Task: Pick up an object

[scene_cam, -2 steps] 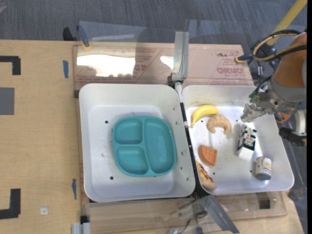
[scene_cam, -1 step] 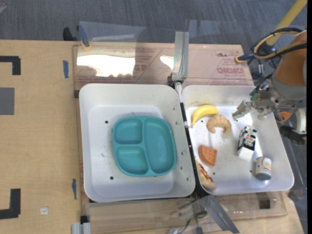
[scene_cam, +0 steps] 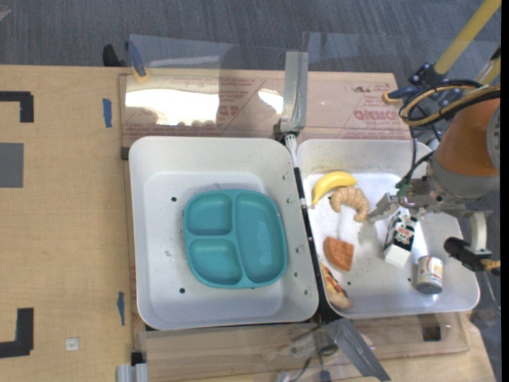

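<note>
In the right bin [scene_cam: 457,293] the loose things lie scattered flat so each can be reached from above: nearest, a hot dog [scene_cam: 335,286] at 7 o'clock, a waffle [scene_cam: 339,254] just beyond it and a small can [scene_cam: 429,274] at 4 o'clock. Farther in, the end effector [scene_cam: 395,205] hangs low over the bin's middle, just above a small carton [scene_cam: 400,239], probably lining up a pick; how wide it stands I cannot tell. A croissant [scene_cam: 351,200] and a banana [scene_cam: 331,184] lie at 11 o'clock, while the left bin [scene_cam: 155,213] holds a teal divided plate [scene_cam: 235,238].
</note>
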Robot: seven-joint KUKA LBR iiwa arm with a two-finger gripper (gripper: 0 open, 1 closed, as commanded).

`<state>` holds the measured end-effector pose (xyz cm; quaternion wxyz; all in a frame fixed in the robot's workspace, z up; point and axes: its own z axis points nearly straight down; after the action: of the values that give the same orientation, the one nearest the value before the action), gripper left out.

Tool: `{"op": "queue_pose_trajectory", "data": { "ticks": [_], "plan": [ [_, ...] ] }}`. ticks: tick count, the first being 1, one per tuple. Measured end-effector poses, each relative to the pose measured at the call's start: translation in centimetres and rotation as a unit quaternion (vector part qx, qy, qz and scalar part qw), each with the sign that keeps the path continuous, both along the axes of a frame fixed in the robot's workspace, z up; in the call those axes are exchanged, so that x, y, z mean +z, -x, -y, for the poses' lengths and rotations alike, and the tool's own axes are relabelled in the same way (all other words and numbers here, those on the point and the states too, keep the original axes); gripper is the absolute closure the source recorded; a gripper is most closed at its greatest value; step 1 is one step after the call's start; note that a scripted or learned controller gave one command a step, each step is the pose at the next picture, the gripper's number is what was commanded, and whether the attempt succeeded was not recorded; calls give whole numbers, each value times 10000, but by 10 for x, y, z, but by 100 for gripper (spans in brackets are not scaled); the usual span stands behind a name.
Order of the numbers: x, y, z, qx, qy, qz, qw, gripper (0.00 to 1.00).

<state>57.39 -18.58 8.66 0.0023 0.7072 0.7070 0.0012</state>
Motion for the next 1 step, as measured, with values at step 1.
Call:
{"op": "queue_pose_trajectory", "data": {
  "ticks": [1],
  "plan": [
    [13, -2, 0, -1, 7, 37, 10000, 100]
  ]
}}
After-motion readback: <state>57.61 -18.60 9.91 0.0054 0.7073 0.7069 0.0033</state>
